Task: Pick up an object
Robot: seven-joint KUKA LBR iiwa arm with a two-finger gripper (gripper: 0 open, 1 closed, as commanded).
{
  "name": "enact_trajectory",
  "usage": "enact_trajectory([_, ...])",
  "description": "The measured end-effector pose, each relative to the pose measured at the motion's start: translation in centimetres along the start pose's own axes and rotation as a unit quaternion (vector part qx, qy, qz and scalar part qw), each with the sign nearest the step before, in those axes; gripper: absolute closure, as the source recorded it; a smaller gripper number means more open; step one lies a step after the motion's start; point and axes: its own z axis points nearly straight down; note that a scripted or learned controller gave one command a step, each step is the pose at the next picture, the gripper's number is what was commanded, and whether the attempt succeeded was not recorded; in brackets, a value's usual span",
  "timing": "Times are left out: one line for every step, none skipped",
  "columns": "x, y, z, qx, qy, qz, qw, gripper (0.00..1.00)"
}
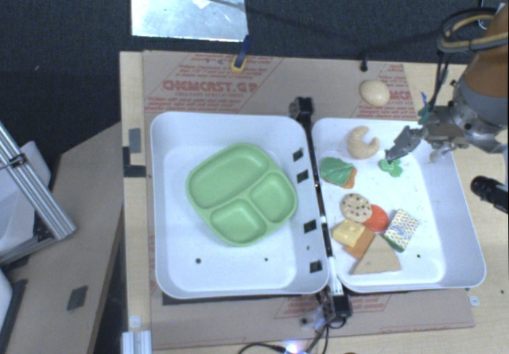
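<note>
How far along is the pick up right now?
Nothing is lifted yet. The hand hangs low over the right bin, by a small green piece; a grip on it isn't visible. The croissant and cookie lie untouched. Grasping and lifting remain.

Tan wooden bench [95,209] carries a printed cardboard sheet [211,82]; on it two shallow white plastic bins [171,153] side by side, beige egg-shaped object [374,92] at 1 o'clock.
</note>
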Motion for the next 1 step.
enact_trajectory([0.03,0.19,-0.66,-0.006,-0.001,-0.001,1.0,0.0])
